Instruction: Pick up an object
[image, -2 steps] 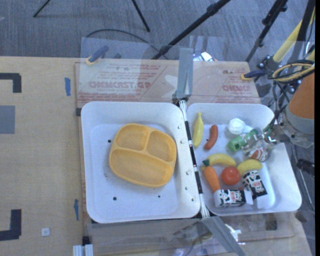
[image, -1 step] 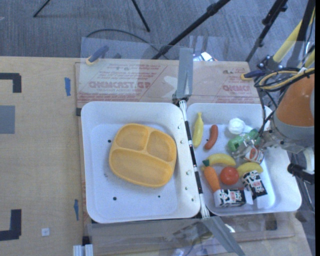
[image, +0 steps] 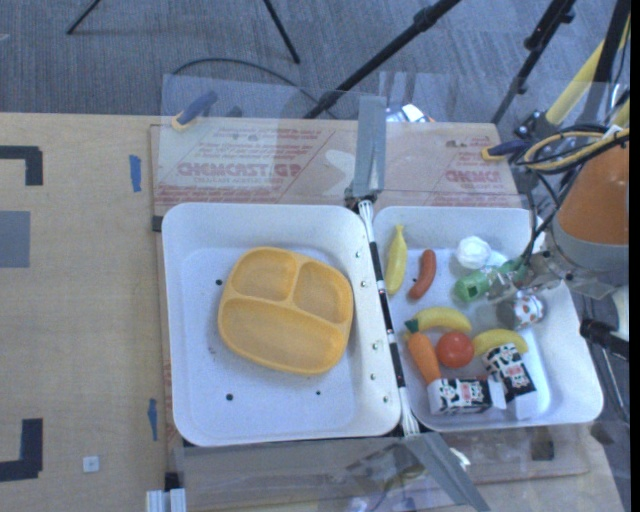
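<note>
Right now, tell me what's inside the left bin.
The left bin holds one yellow divided plate, its three compartments bare. The bin floor under the plate is covered, so I can't see it.

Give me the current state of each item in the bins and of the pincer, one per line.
Yellow divided plate: flat in left bin, compartments bare.
Banana: lying against right bin's left wall.
Sausage: lying loose.
Carrot: lying beside tomato.
Milk cartons: on their sides.
Pincer: low over right bin, grip unclear.
</note>
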